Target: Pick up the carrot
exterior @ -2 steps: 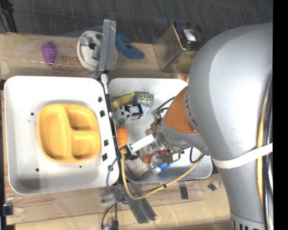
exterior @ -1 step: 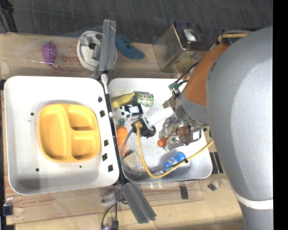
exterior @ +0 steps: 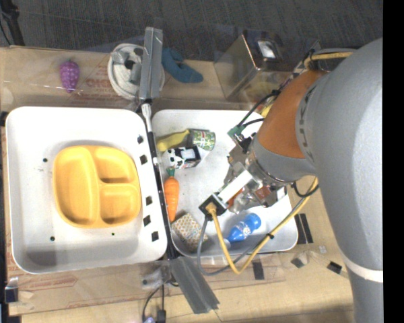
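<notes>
Gripper (exterior: 254,190): seen low over the right part of the right bin (exterior: 212,170), mostly covered by the wrist and the grey arm above it. Whether it is released or clenched cannot be told from this view. No object is seen in it.

Nearest objects: a blue bottle-like item (exterior: 246,228) just below the gripper; a patterned block (exterior: 187,227) towards the bin's lower left corner.

Carrot (exterior: 171,192): lying lengthwise against the left wall of the right bin, green end up, well apart from the gripper, with bare bin floor between them. A black-and-white toy (exterior: 183,157) is noted just above its top end; a yellow item (exterior: 172,140) and a green can (exterior: 203,139) lie further up.

Left bin (exterior: 27,133): a yellow divided tray (exterior: 97,184) is held.

Progress, as judged: the carrot is not yet grasped or lifted. Left to do: travel across to the carrot, alignment, closure, lift.
</notes>
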